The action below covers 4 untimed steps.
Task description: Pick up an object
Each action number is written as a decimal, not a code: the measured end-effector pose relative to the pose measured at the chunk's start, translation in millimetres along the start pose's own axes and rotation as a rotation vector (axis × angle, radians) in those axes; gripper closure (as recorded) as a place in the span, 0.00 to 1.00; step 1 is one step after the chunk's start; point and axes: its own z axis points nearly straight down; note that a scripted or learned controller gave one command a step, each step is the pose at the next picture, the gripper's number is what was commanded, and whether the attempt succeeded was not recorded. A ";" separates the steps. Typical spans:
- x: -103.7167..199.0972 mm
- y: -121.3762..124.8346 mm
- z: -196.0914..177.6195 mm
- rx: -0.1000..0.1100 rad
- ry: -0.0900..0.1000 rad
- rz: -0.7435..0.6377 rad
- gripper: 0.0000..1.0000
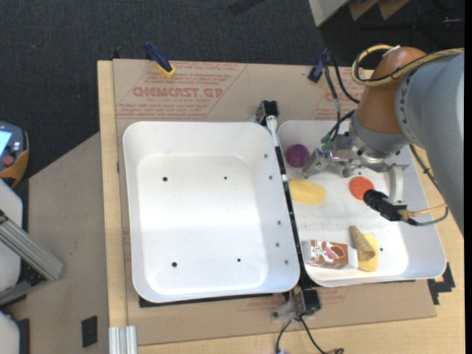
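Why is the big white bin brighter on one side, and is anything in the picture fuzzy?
In the camera view, light falls unevenly on the left bin: its near floor glows bright while the far part looks greyer. The right bin holds a purple ball and yellow lump with slightly soft edges. The arm looks blurry at its near edge.

Lighting even and fairly bright, diffuse, from overhead. Left bin (pixel 199 209), well left of the gripper (pixel 341 161), reads near-white with mild glare across its floor; a soft grey gradient marks its upper inner wall. Right bin (pixel 420 249) under the gripper carries faint, soft-edged shadows beneath the arm (pixel 413 87). Dark floor beyond the bench lacks detail. Focus moderate overall; fine texture soft, slight compression blur. No obvious edge distortion.
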 end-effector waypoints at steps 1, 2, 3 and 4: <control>-12.2 19.5 0.2 0.009 -0.001 0.004 0.00; -118.3 19.4 -1.4 0.005 0.014 0.011 0.00; -79.8 -102.6 -0.4 0.021 0.008 0.009 0.00; -66.2 -136.6 -0.9 0.015 0.005 0.007 0.00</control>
